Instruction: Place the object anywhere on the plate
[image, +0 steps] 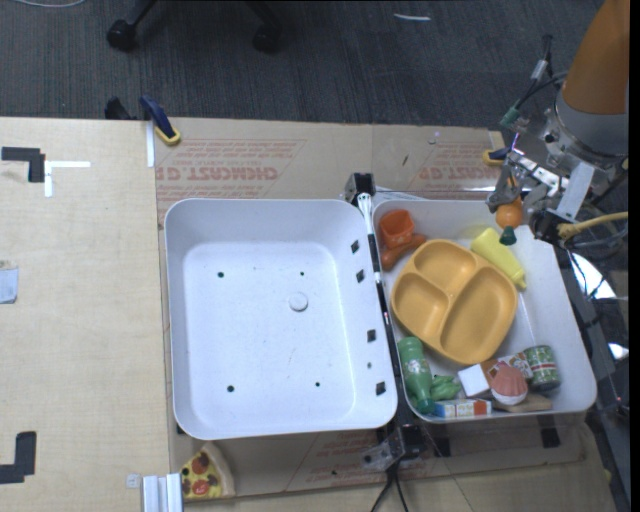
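- The pincer (512, 200) is seen above the far right corner of the right bin (572, 330), and a small orange ball-like object (509, 214) is pinched between its fingers.
- The object is held in the air, near the far edge of the yellow divided plate (455, 300) but not over it.
- The plate is placed in the middle of the right bin, and a yellow block (499, 255) is touching its far right rim.
- An orange cup (396, 229) is found in the far left corner of this bin.
- A green bottle (414, 368), a small can (540, 365) and a small carton (463, 407) are laid along the near edge.
- The left bin (190, 330) is standing beside it on the counter (70, 300).
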